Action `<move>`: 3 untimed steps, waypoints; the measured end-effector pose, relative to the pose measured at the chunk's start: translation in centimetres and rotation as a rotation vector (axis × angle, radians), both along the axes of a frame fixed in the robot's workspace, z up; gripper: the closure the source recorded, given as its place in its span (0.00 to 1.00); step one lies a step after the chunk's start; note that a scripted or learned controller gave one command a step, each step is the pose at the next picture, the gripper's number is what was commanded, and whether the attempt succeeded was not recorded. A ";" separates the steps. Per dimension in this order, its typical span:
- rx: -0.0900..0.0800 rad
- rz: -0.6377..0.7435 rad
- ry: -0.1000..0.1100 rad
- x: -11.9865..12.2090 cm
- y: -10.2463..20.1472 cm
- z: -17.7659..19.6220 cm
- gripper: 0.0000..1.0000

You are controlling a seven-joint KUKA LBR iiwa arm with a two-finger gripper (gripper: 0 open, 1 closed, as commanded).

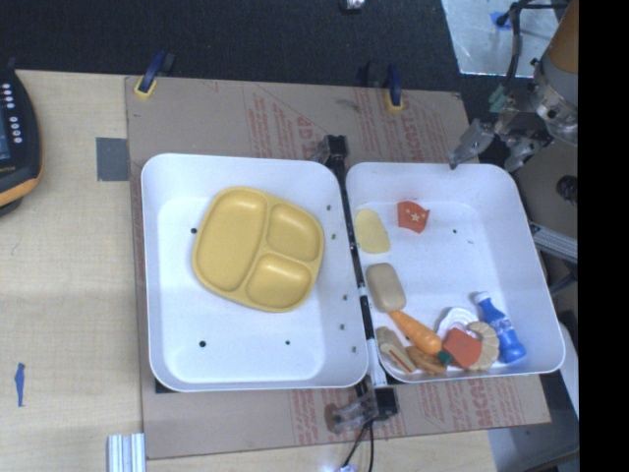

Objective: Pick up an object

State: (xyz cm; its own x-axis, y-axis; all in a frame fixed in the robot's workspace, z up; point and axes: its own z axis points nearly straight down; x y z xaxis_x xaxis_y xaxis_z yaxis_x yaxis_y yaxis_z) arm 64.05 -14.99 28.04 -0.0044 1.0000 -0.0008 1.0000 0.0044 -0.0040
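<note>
Nearest the camera, the wooden tabletop (69, 293) is seen along the lower edge, overlaid by a brown cardboard sheet (246, 116) on which two white bins are set side by side. All of it lies to the left of and below the claw (488, 138), which is poised at the upper right, just past the far rim of the right bin (526, 254).

Farthest left of the claw, a black and orange handset (15, 141) is found at the tabletop's edge. Nearer, the left bin (172, 342) is occupied by a yellow divided plate (259, 248), well apart from the claw.

In the right bin, a pale yellow oval piece (371, 231) and a tan piece (386, 285) are placed along the left wall. A small red piece (413, 216) lies closest to the claw, below and left of it, untouched. At the near corner, far below the claw, a carrot (417, 331), a red block (462, 347) and a blue bottle (499, 328) are heaped together.

Nothing is gripped by the claw; whether it is spread or closed cannot be told.
</note>
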 end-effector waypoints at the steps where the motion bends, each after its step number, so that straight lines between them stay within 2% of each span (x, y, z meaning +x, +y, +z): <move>1: 0.004 -0.003 0.017 -8.5 -1.2 -12.3 0.00; 2: 0.002 -0.005 0.010 -13.6 -5.8 -19.3 0.00; 3: 0.001 0.005 -0.009 -2.5 -4.0 -18.7 0.00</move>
